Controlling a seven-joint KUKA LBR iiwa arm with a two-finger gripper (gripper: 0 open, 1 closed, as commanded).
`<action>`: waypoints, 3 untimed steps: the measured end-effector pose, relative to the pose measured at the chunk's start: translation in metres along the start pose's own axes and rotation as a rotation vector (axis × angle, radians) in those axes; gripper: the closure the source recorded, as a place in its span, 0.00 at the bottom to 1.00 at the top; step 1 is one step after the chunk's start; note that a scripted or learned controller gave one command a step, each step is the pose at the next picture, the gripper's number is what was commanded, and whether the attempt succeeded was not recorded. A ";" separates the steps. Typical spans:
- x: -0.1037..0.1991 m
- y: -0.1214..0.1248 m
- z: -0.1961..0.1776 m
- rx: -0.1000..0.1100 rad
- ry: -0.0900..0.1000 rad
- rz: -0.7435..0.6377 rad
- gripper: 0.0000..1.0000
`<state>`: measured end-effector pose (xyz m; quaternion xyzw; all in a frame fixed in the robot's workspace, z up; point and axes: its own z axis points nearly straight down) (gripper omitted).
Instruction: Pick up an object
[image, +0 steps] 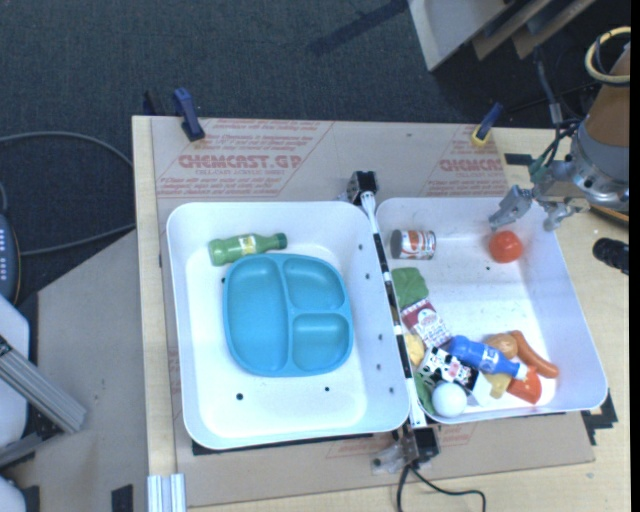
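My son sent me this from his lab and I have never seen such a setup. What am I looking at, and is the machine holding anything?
One camera looks down at a slant on a bench with two white bins. The left bin holds a blue divided plate and a green bottle. The right bin holds a small can, a red ball and a heap of toys. The robot arm reaches in from the right; its hand hangs above the ball's corner with open fingers, holding nothing.

Dark carpet (150, 50) (grey-blue), wooden bench (300, 160)
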<state>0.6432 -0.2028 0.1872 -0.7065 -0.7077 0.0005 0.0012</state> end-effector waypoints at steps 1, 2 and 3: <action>-0.014 0.018 0.105 0.007 0.014 -0.003 0.00; -0.020 0.019 0.091 -0.003 -0.001 -0.002 1.00; 0.048 0.023 0.103 0.000 0.001 0.000 1.00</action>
